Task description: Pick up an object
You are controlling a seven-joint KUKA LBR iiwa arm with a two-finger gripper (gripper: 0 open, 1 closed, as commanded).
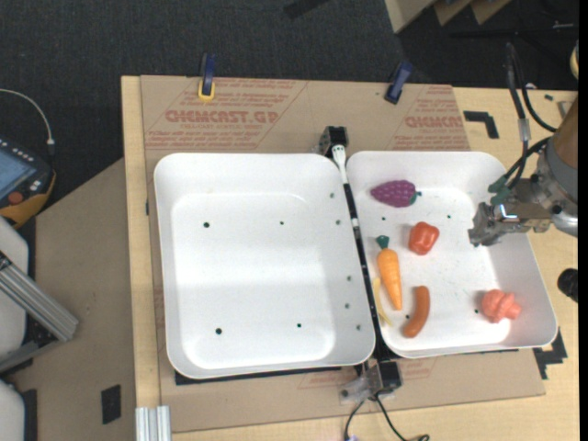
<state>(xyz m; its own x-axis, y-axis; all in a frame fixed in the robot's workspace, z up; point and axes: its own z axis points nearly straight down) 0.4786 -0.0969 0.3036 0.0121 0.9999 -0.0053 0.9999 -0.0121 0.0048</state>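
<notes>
So the tabletop point(138, 246) has two white bins, and the right bin point(459, 177) is the landmark here. All the toy food sits inside it: carrot point(390, 278) along its left wall, sausage point(418, 310) near its front, pink lump point(499, 306) in its front right corner, red pepper point(423, 237) mid-bin, purple grapes point(395, 192) toward its back. The hand point(487, 226) hovers over its right side; can't tell how open it is, nothing visibly held. Pepper's probably light, hard, slick plastic, so pinch across its middle.
</notes>
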